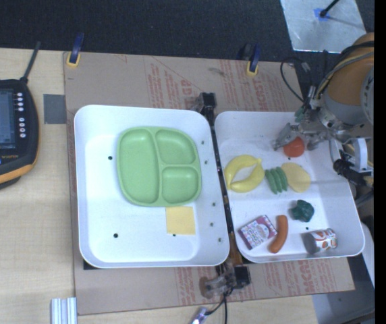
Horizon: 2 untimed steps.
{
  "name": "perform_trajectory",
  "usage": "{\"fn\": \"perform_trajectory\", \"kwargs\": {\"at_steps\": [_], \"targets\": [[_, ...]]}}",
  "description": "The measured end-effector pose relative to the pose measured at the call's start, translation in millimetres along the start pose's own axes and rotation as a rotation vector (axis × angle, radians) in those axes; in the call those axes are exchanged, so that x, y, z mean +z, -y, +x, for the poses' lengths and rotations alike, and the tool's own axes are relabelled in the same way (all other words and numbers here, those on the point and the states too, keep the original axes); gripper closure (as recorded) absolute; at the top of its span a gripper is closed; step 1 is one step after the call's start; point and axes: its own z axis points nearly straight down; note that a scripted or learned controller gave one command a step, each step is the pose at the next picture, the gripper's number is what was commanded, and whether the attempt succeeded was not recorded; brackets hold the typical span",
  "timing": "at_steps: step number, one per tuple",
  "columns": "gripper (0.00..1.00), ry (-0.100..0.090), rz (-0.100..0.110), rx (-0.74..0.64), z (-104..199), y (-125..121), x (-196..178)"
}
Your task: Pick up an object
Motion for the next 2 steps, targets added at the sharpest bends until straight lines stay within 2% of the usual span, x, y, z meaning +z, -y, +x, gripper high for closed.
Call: {"fn": "perform_trajectory", "kwargs": {"at_steps": [2], "targets": [[0.0, 0.0, 0.0, 0.0, 0.0, 0.0, 0.0]]}}
